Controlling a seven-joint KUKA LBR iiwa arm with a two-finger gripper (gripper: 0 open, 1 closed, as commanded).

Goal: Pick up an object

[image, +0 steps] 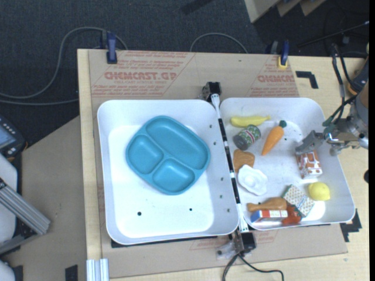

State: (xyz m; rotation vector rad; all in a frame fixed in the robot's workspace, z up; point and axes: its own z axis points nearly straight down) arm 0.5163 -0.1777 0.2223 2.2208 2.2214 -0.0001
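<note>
The right bin (293, 103) holds several toy foods: a yellow banana (249, 120), a small can (247, 136), an orange carrot (272, 138), a brown piece (243, 158), a white lump (253, 180), a red-and-white box (309, 164), a lemon (319, 191), a checkered packet (297, 199), a brown drumstick (268, 205) and a red-and-white pack (274, 216). My gripper (313, 140) reaches in from the right edge. It hangs just behind the red-and-white box, over the right side of this bin.
The left bin (117, 215) holds a blue divided plate (168, 154). A black hinge strip (225, 157) runs between the bins. Cables and a blue clamp (283, 54) sit at the bench's far edge.
</note>
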